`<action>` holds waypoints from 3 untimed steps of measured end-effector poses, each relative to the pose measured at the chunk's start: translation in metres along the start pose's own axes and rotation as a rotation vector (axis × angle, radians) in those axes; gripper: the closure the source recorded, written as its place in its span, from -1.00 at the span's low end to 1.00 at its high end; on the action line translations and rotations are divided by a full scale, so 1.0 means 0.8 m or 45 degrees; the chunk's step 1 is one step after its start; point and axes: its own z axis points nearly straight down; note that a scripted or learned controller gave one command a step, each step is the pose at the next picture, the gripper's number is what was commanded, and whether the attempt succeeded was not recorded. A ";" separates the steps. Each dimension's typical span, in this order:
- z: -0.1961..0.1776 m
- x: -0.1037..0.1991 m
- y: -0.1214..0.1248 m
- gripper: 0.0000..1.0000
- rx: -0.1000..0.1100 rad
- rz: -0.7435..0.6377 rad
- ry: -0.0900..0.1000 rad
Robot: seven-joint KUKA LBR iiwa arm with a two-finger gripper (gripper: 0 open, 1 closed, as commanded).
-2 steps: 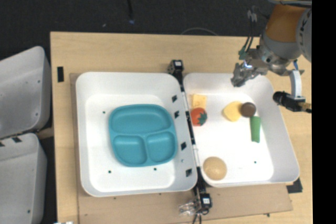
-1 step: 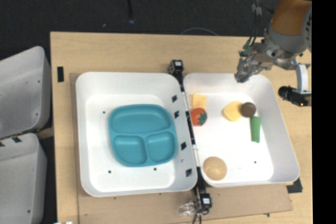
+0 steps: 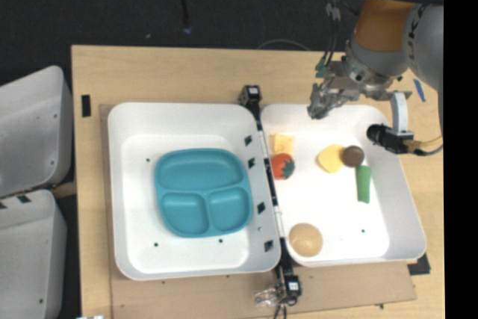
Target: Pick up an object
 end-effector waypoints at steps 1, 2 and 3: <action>0.008 0.071 0.002 1.00 0.001 0.001 -0.001; -0.004 0.134 -0.010 1.00 0.003 0.000 0.001; -0.010 0.201 -0.017 1.00 0.001 0.001 0.000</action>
